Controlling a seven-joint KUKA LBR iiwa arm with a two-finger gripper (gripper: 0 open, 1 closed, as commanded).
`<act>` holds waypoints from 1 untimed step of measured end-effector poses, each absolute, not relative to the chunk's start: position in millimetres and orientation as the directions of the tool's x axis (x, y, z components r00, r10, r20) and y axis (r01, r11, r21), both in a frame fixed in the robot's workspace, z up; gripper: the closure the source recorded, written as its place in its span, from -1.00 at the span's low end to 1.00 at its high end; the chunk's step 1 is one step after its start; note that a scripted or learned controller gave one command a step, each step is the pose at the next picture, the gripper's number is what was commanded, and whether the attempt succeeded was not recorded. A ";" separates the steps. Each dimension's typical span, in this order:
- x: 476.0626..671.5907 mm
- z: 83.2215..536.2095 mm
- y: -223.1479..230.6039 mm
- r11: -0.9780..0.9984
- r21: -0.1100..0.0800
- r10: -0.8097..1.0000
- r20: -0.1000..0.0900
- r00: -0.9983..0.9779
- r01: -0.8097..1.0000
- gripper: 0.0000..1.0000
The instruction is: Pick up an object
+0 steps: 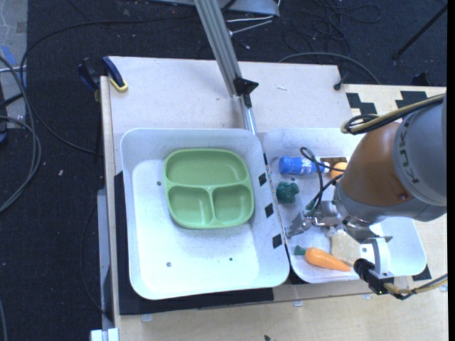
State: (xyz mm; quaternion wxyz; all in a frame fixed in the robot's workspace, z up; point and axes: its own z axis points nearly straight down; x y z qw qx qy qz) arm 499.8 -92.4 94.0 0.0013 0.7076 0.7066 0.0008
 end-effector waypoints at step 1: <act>500.6 105.7 -93.9 -0.005 0.008 1.000 -0.004 0.005 1.000 1.00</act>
